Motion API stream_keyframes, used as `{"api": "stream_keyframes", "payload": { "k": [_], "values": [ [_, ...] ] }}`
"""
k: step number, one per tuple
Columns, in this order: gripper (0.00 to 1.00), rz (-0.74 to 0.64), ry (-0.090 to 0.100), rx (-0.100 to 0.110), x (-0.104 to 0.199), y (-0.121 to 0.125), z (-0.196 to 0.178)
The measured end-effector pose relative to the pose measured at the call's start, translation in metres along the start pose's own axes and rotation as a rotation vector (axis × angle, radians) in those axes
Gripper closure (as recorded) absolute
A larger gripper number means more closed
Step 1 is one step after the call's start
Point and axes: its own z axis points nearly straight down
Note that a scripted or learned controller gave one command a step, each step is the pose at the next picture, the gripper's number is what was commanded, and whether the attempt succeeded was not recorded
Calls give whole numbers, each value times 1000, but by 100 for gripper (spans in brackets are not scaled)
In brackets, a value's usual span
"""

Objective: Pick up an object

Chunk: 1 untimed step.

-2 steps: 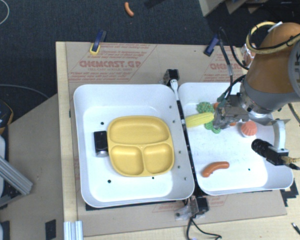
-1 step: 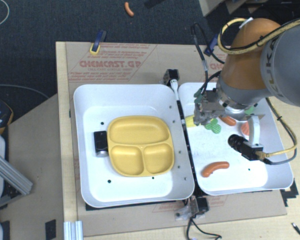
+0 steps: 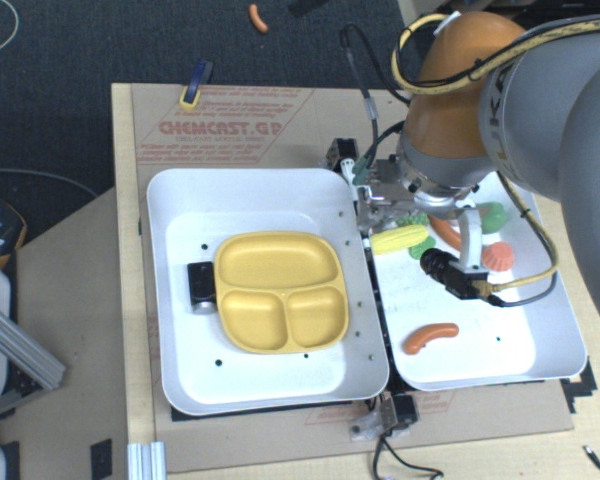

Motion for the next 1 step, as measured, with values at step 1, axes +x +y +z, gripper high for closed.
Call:
{"api": "stream_keyframes", "payload": {
  "k": [1],
  "values": [
    [100, 3, 0, 1, 6, 0, -15]
  ]
}}
